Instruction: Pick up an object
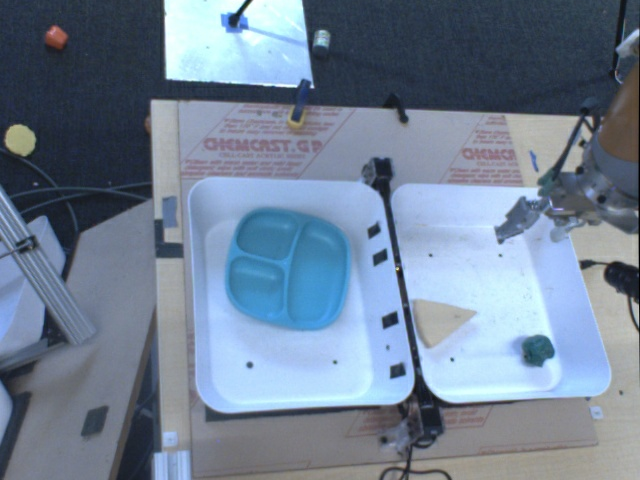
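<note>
Nearest me in the right bin (pixel 470 393): tan wedge (pixel 441 320) and small green lump (pixel 538 349) — shape unclear. Blue divided plate (pixel 289 269) sits in the left bin (pixel 215 378). Gripper (pixel 530 218) hovers over the right bin's far side, arm cut off at the frame edge — I cannot tell the fingers' state.

The flat brown cardboard sheet (pixel 440 133) lying under the two bins carried red print. Beyond the left white bin (pixel 200 268) it read "CHEMCAST" followed by letters resembling "GP"; the repeat beyond the right bin was too faint to read in full.
</note>
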Motion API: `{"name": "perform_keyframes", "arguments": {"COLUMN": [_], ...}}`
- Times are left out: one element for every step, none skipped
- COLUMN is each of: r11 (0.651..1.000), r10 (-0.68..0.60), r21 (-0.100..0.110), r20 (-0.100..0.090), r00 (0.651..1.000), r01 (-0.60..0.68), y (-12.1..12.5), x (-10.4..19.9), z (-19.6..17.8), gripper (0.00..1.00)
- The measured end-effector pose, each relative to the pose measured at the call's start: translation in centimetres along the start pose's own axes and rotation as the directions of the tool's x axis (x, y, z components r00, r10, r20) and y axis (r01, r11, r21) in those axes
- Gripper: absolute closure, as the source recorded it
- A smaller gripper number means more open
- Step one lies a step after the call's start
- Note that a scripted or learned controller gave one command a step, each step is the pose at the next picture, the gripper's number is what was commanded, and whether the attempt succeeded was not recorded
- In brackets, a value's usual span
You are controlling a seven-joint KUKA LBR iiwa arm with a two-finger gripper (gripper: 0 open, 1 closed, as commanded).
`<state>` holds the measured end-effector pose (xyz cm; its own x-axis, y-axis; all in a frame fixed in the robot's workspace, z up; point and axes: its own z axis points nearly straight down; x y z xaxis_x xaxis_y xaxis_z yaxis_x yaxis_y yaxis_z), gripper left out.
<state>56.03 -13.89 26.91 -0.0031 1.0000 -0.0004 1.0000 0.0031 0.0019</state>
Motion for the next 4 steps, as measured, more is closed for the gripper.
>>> {"name": "perform_keyframes", "arguments": {"r11": [1.0, 1.0, 1.0, 1.0], "r10": [-0.003, -0.009, -0.004, -0.003], "r21": [-0.004, 0.005, 0.004, 0.002], "r20": [0.001, -0.005, -0.003, -0.003], "r00": [1.0, 1.0, 1.0, 1.0], "r01": [0.003, 0.009, 0.004, 0.003], "y": [0.1, -0.3, -1.6, -6.2], "x": [0.0, 8.7, 15.0, 17.0], "z": [-1.1, 3.9, 7.1, 4.4], "gripper": [1.0, 1.0, 1.0, 1.0]}}
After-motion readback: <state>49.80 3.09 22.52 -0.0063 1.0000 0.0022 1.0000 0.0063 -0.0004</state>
